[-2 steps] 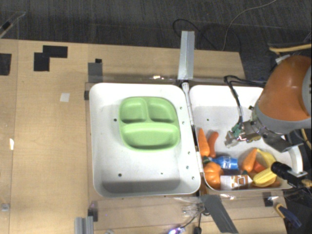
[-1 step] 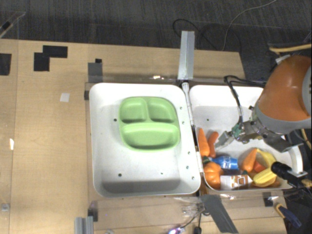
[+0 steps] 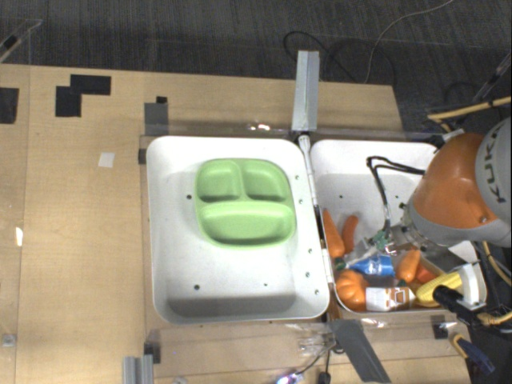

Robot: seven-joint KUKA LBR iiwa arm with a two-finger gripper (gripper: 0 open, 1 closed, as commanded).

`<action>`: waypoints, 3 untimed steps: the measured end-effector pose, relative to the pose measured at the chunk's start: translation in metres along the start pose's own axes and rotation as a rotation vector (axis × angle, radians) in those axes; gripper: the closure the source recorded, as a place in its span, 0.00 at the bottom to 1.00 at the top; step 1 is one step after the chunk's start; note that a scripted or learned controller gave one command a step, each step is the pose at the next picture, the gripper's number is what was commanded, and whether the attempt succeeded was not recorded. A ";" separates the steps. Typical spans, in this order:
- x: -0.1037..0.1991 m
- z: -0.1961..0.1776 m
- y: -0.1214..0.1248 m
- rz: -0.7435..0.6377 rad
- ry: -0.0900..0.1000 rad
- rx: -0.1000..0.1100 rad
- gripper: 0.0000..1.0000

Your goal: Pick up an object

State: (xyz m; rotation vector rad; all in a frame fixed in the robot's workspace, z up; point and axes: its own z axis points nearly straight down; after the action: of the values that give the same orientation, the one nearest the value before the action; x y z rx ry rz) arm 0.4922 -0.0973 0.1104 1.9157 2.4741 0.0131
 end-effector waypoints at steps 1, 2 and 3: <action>-0.010 0.021 0.042 0.220 -0.003 0.003 0.00; -0.024 -0.065 0.065 0.418 0.001 0.014 0.00; 0.028 -0.083 0.047 0.301 0.003 0.015 0.00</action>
State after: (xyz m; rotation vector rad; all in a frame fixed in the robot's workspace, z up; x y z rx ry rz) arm 0.5289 -0.0581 0.1943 2.2738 2.1683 -0.0001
